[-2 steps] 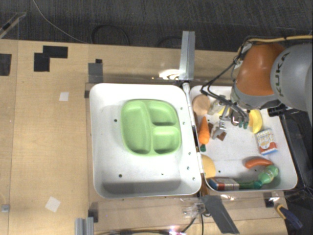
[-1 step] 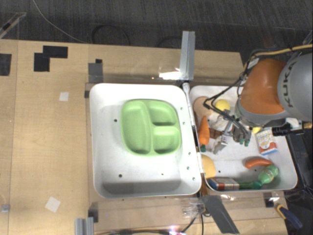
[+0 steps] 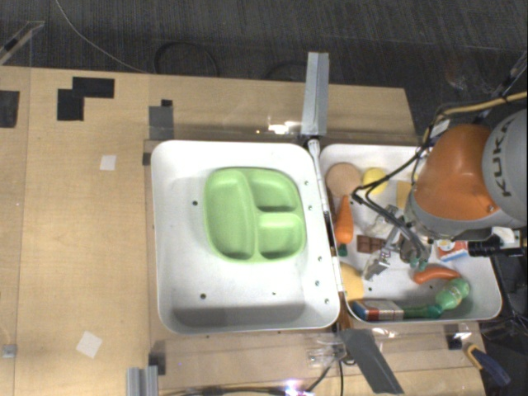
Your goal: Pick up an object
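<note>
Hovering jaws (image 3: 381, 262), state unclear, sit just beside the orange carrot (image 3: 344, 223).

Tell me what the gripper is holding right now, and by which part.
It cannot be told. The gripper hangs low in the right bin among small items, near an orange carrot, but nothing shows clearly between its fingers.

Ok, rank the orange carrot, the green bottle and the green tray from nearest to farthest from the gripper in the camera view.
1. Orange carrot, left of the gripper, in the right bin by the divider.
2. Green bottle, to the gripper's right, near that bin's front edge; not far behind the carrot.
3. Green tray, clearly farthest, in the left bin.
</note>
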Robot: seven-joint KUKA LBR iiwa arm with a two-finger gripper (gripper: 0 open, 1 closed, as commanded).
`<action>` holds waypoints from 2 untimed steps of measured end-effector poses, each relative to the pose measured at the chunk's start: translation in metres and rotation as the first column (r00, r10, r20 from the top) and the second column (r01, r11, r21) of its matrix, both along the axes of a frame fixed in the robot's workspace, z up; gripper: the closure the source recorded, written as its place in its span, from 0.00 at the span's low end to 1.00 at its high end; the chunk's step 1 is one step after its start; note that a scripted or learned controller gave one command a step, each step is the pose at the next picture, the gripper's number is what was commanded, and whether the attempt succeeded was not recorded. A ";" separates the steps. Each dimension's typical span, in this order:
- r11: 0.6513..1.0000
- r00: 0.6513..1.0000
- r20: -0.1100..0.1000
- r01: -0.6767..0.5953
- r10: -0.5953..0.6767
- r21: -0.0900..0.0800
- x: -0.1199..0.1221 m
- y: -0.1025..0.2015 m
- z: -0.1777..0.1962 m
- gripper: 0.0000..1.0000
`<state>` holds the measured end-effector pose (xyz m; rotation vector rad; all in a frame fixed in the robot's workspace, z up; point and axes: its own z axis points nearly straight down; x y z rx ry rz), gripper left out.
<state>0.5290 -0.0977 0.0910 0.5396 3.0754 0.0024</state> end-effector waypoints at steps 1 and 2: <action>1.000 1.000 0.018 -0.010 0.010 -0.004 0.005 0.001 0.014 1.00; 0.978 0.978 -0.009 -0.208 0.207 -0.002 0.023 -0.036 0.061 1.00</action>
